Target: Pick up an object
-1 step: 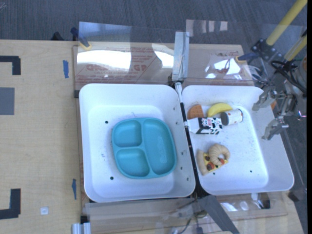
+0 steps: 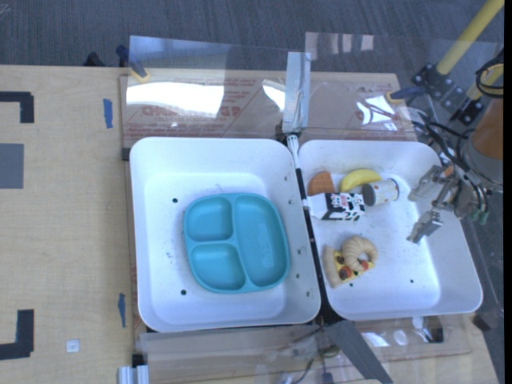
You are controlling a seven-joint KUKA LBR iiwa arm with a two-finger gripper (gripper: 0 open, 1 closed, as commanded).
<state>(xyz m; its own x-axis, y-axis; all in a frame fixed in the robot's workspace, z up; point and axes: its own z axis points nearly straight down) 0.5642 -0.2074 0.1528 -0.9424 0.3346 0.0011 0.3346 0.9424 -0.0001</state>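
Observation:
The right bin point(image 2: 448, 290) holds a yellow banana point(image 2: 359, 179), a brown round item point(image 2: 321, 183), a black-and-white carton point(image 2: 344, 206), a small white bottle point(image 2: 383, 192) and a tan pastry-like toy point(image 2: 352, 259). My gripper point(image 2: 422, 210) hangs over the right side of this bin, to the right of the bottle and apart from every object. Its fingers are open and nothing is between them.
A blue divided plate point(image 2: 236, 242) lies in the left bin point(image 2: 152, 166). Clear plastic panels point(image 2: 208, 94) stand behind both bins. Cables and a yellow pole point(image 2: 476, 24) sit at the upper right near the arm.

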